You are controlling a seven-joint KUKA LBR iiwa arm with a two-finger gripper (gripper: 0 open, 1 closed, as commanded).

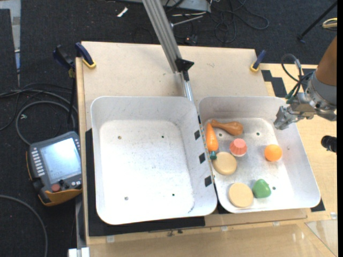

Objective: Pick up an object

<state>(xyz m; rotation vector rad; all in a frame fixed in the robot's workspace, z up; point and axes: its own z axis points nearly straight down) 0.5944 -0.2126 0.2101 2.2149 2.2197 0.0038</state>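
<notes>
White plastic, the right bin (300, 159) holds all the toys, likely light, hard and slick. Largest are two tan rounds, one mid-bin (225, 164), one by the near rim (240, 195); take either across its width. A drumstick (228, 126) and carrot (212, 139) lie toward the far-left corner (narrow, easier). Smaller: an orange ball (273, 152), green piece (262, 188), pink cup (238, 146). The gripper (282, 119) hovers by the far-right rim; whether its fingers are apart I cannot tell.

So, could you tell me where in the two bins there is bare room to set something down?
The left bin has a bare floor. In the right bin, toys crowd the left and middle: carrot, drumstick, pink cup, orange ball, green toy. A bare strip runs along its right wall.
</notes>
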